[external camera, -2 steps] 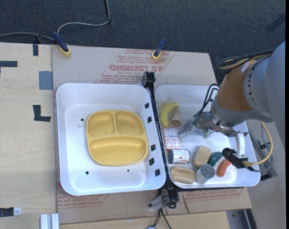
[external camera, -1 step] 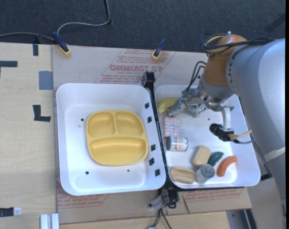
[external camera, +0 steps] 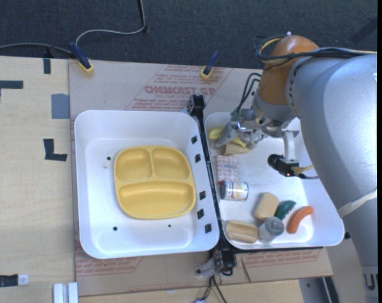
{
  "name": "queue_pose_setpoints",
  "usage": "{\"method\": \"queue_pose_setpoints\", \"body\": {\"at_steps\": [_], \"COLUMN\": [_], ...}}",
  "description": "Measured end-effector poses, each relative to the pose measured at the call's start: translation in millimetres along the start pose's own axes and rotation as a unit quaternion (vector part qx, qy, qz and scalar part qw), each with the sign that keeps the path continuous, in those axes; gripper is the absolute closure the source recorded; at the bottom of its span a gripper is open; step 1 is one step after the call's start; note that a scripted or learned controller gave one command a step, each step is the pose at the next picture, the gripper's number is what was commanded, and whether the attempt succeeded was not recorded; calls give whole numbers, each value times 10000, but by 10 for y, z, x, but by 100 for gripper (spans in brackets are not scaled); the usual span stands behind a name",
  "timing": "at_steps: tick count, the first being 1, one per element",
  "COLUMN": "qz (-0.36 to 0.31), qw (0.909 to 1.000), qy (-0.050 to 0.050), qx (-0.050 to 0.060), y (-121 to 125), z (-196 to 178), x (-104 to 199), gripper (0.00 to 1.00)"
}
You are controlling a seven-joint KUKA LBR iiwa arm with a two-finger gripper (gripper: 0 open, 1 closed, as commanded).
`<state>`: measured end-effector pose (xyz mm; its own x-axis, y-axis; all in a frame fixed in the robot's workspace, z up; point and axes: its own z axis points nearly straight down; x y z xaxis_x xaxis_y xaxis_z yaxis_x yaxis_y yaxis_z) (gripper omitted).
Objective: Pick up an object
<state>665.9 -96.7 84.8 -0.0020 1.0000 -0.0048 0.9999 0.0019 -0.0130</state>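
My gripper (external camera: 232,133) is low over the far left corner of the right bin (external camera: 326,232), and from this slant I cannot tell how its tips stand. Just under and beside it lie a yellow piece (external camera: 239,145) and something tan against the bin's left wall; either looks like the thing I am going for, though nothing is visibly caught yet.

To do this well, I judge I should come straight down, centred on the yellow piece, and keep clear of the wall so a tip does not snag on the rim. Then close gently and lift slowly, since a small soft thing in a corner slips easily.

Further along the left wall a can (external camera: 235,190) lies on its side. Near the front edge sit a bun (external camera: 241,231), a tan block (external camera: 265,206), a green piece (external camera: 285,207), a grey disc (external camera: 271,228) and an orange sausage (external camera: 299,218), clustered closely. The left bin (external camera: 93,188) carries a yellow tray (external camera: 155,182).
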Motion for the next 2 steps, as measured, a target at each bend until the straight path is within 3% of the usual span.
{"method": "queue_pose_setpoints", "body": {"at_steps": [1, 2], "qz": [-12, -4], "qw": [10000, 10000], "qy": [9, 28], "qx": [63, -64], "y": [-25, -564], "z": [-73, -993], "x": [12, 598], "gripper": [100, 100]}}
